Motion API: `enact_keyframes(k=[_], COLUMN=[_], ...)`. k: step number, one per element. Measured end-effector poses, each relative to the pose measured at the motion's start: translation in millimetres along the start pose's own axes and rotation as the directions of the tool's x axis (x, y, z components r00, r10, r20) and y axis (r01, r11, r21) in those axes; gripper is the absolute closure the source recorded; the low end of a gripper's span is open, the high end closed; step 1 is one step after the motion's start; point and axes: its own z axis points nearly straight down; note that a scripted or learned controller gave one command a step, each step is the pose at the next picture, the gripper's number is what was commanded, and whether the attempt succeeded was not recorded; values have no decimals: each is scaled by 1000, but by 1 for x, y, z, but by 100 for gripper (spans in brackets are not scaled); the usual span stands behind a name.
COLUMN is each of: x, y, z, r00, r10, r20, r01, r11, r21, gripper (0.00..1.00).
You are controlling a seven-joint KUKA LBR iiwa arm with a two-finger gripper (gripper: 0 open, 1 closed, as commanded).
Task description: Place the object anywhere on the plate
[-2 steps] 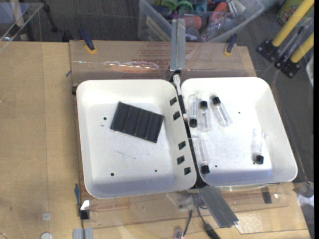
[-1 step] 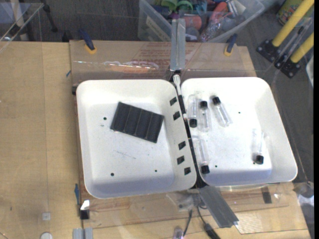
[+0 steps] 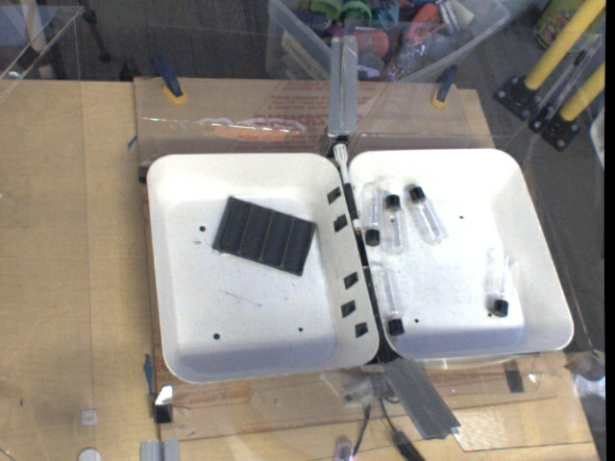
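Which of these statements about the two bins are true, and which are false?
1. The dark ribbed plate lies in the left bin. True.
2. Every clear vial lies on the plate. False: the vials, such as one with a black cap, lie in the right bin.
3. The plate stands upright against a wall. False: it lies flat on the bin floor.
4. One vial lies apart, near the right bin's right wall. True.
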Motion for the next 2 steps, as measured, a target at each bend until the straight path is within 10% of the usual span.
enact_keyframes(k=[1, 2], x=[1, 2], y=[0, 0], z=[-10, -10], r00=[1000, 1000], r10=[-3, -4], r20=[1, 1], r01=[3, 4], r11=[1000, 1000], r21=[-2, -1], gripper=[100, 0])
